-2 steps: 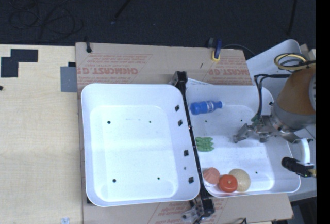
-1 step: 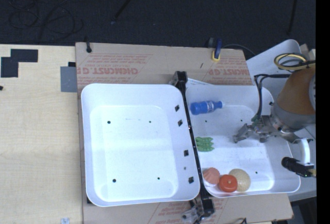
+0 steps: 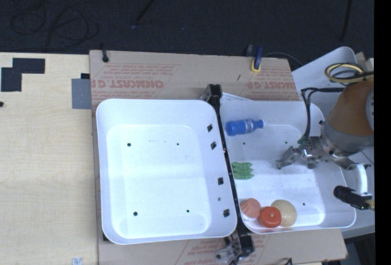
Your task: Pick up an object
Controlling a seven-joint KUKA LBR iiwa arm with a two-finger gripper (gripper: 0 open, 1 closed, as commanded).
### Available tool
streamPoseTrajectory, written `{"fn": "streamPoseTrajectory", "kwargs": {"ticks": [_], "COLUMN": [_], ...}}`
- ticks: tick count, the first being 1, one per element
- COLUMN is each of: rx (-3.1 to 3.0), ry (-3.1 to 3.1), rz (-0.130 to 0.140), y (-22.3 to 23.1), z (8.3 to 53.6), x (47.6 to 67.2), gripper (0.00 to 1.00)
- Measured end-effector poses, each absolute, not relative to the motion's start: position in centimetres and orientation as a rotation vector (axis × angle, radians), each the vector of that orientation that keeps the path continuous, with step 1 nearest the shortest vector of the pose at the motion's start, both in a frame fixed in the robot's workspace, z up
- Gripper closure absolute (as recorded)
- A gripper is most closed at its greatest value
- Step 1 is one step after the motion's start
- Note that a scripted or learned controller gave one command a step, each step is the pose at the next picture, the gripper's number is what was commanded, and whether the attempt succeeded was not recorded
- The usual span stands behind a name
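Note:
The right bin (image 3: 317, 112) holds several objects. A blue bottle (image 3: 244, 127) lies on its side near the far left corner. A small green object (image 3: 242, 170) rests against the left wall. At the near edge sit a pink object (image 3: 250, 207), a red round object (image 3: 270, 217) and a beige round object (image 3: 285, 211), close together. My gripper (image 3: 293, 158) hangs low over the middle right of this bin, to the right of the green object and apart from every item. Nothing shows in its grasp.
The left bin (image 3: 101, 135) stands beside the right one, with a black divider (image 3: 223, 160) where they meet. Both rest on cardboard (image 3: 183, 74). The arm's orange band (image 3: 351, 111) and cables (image 3: 342, 71) crowd the right bin's right side.

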State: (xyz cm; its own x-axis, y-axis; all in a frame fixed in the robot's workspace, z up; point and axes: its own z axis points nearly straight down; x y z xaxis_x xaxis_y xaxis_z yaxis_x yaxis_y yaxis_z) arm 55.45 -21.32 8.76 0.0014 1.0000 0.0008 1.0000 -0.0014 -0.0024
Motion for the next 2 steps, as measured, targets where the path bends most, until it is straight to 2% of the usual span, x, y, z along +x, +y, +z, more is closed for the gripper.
{"fn": "streamPoseTrajectory", "kwargs": {"ticks": [2], "rx": [-2.221], "ry": [-2.218], "rz": [0.002], "y": [-21.32], "z": [8.76], "x": [55.45], "gripper": [0.0]}}
